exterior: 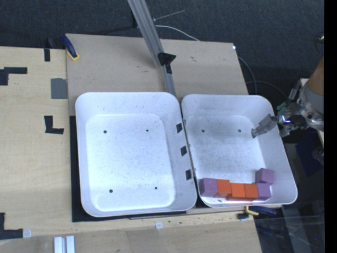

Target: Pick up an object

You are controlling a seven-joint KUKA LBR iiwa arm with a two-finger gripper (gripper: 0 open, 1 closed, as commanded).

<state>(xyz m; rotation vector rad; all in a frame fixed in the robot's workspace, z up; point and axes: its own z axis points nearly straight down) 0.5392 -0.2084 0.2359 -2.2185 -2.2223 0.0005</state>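
1. Two shallow white bins are sitting side by side on the surface (121, 57): the left bin (84, 141) and the right bin (274, 141), their inner rims touching.
2. Several small blocks are lying in a row along the near wall of the right bin, crowded into its near right corner.
3. One purple block (209, 186) is sitting at the left end of that row, with orange blocks (238, 190) lying just beside it toward the right.
4. Another purple block (264, 175) is resting at the right end, and a third purple piece (264, 190) is sitting just below it, touching the orange ones.
5. The arm is reaching in from the right, with the hand (261, 126) hanging over the right rim of the right bin, well apart from the blocks.
6. One grey finger (265, 124) is pointing down and to the left into the bin; whether the hand is spread or closed cannot be told, and nothing is showing in its grip.
7. A grey metal pole (145, 20) is slanting across the far side of the surface toward the gap between the bins.
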